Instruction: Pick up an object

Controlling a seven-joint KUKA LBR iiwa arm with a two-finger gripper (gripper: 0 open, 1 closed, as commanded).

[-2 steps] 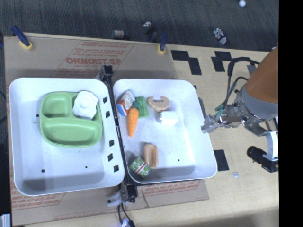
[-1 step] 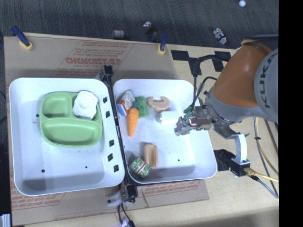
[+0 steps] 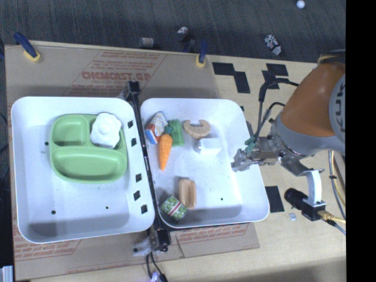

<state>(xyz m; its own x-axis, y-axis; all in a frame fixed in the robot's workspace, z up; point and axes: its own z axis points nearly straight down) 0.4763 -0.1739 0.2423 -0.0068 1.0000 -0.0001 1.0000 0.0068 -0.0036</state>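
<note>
My gripper (image 3: 242,160) hangs at the right wall of the right bin (image 3: 254,175), with my arm (image 3: 311,113) reaching in from the right; whether it is wide or narrow I cannot tell from this slant, and nothing shows caught in it; no object has been lifted yet, as I judge it; the things I could take all lie to my left inside that bin; nearest is the small white block (image 3: 208,146), just left of me and slightly farther up the bin; beyond it sit the tan croissant (image 3: 196,128), the green leafy piece (image 3: 175,130) and the carrot (image 3: 165,150), whose long axis runs up and down the bin, tip toward the near edge; the hotdog bun (image 3: 187,192) lies lower left, also lengthwise up the bin; the left bin (image 3: 23,175) holds a green tray (image 3: 82,160), well apart from me; so the coming move, I think, is a short shift leftward to the white block, then down
</note>
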